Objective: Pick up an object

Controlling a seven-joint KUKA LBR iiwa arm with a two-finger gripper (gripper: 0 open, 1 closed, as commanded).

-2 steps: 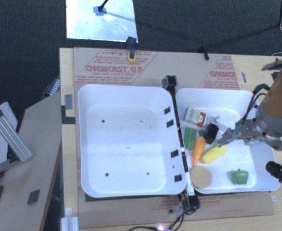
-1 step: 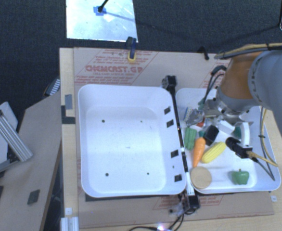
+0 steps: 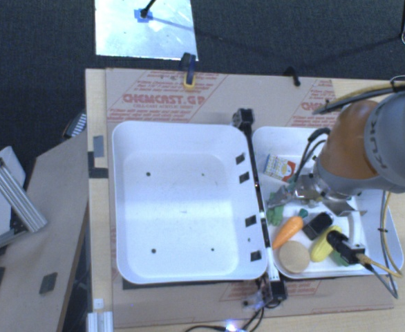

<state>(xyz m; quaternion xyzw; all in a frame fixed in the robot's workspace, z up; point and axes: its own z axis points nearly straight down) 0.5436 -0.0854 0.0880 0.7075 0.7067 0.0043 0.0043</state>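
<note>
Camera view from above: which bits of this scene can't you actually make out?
- Gripper: the grey arm's wrist covers it, so the fingers' state is unreadable.
- Right white bin: its far side lies under the arm.
- Small printed carton: label too small to read.
- Dark green item beside the yellow piece: too small to identify.
- Orange carrot-shaped toy and tan round disc: clear.
</note>
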